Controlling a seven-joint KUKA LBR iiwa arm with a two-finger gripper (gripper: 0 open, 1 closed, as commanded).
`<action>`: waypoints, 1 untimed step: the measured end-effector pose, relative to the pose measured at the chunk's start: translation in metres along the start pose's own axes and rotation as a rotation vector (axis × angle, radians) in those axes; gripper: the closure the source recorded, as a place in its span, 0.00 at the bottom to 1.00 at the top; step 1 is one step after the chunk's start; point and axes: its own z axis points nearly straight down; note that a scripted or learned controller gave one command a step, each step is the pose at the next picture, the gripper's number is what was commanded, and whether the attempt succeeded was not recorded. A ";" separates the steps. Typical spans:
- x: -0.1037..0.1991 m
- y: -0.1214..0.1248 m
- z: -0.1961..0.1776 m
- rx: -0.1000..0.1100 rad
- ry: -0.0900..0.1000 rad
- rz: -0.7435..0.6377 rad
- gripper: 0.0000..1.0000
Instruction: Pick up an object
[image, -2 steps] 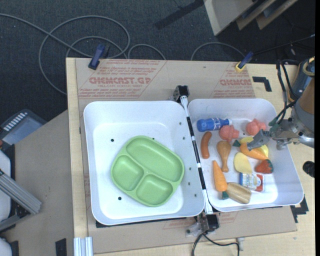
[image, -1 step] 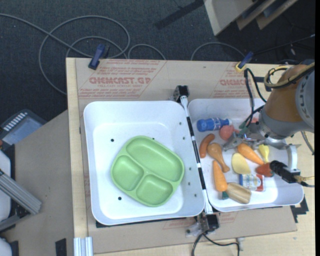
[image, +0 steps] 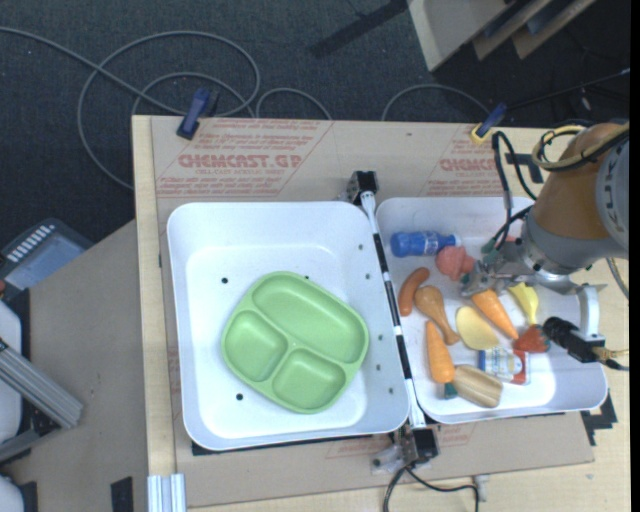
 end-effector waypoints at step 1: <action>0.092 -0.003 -0.089 -0.001 0.001 -0.001 1.00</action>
